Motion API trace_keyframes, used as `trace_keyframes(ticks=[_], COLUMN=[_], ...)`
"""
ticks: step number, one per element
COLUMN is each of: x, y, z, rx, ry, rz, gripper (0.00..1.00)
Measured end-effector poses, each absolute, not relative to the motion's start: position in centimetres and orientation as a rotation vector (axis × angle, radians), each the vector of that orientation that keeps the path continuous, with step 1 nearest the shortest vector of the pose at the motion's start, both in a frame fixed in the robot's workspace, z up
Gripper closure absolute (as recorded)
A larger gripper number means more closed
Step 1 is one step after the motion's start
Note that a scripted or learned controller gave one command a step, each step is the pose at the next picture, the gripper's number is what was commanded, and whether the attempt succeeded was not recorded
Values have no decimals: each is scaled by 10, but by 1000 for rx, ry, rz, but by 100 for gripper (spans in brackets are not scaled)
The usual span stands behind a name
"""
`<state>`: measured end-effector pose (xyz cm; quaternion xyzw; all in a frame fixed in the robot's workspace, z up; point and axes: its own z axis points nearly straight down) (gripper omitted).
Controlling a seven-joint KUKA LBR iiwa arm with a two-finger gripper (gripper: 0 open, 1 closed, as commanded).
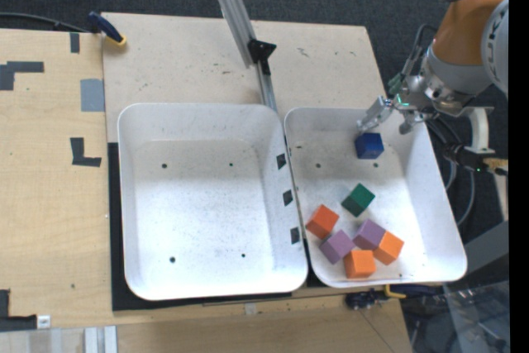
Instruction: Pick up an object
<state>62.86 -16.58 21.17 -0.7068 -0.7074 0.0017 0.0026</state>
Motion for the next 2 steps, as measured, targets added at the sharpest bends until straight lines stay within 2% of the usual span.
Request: trace_keyframes(ticks=[1, 2], x=[630, 633], y=[-166, -157], z=[215, 167], rx=[-2219, -2216], ry=[-2223, -2221], rz=[3, 7], gripper=[0, 0])
